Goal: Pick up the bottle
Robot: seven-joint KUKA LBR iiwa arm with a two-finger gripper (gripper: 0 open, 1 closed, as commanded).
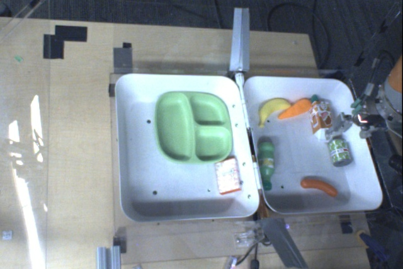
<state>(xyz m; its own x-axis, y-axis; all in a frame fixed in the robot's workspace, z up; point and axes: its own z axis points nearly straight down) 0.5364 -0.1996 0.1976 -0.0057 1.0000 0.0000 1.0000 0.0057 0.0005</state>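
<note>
The bottle (pixel 266 162) is green and lies on its side along the left wall of the right bin (pixel 289 198), cap toward the front. My gripper (pixel 343 125) reaches in from the right edge, low over the right side of that bin. It hangs between an orange and white carton (pixel 320 118) and a green can (pixel 340 151), well to the right of the bottle. Nothing of the bottle is near it.
The right bin also holds a banana (pixel 273 109), a carrot (pixel 296 109) and a red sausage (pixel 318 186). The left bin (pixel 135 154) bears a green divided tray (pixel 192 125) and a small red and white packet (pixel 228 176). A metal post (pixel 240 41) rises behind the bins.
</note>
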